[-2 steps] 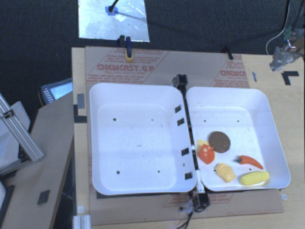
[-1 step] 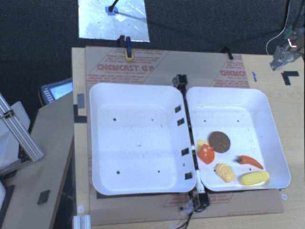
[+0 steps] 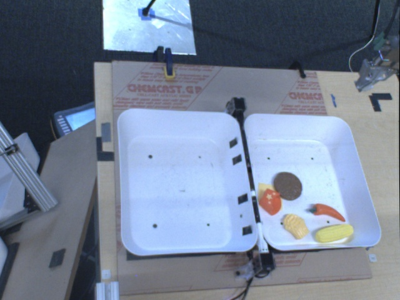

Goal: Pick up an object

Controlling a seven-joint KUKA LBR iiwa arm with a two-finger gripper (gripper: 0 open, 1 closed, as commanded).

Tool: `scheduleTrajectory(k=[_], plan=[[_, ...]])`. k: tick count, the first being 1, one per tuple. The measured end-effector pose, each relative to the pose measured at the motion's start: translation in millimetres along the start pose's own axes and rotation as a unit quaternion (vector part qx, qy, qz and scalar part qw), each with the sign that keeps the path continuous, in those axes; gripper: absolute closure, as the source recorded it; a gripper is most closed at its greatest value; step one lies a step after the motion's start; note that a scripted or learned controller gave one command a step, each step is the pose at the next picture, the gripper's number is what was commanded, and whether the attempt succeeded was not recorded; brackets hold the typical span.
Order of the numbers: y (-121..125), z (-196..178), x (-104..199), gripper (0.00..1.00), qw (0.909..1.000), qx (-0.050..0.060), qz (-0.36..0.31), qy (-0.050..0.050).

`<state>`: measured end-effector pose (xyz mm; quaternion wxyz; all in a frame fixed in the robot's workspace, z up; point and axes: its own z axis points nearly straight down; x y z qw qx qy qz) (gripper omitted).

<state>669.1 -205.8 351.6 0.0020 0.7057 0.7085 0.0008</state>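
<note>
- the gripper (image 3: 374, 74) sits up by the bench's far right corner, outside both bins; too small and blurred for me to tell its state.
- all the objects lie in the right bin (image 3: 350, 136), toward its near edge, well apart from the gripper.
- a brown disc (image 3: 288, 185) is nearest the bin's middle, touching a red and yellow piece (image 3: 269, 200) by the left wall.
- a red chili (image 3: 327, 211) lies just above a yellow corn cob (image 3: 334, 232) at the near right corner; a pale yellow lump (image 3: 295, 225) rests between.
- the left bin (image 3: 137, 130) lies alongside.
</note>
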Motion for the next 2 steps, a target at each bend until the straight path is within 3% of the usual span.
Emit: scheduleTrajectory(k=[1,2], plan=[[0,-57,-1,1.00,1.0000,-0.002,0.000,-0.001],[0,-69,0,1.00,1.0000,-0.001,-0.001,0.000]])
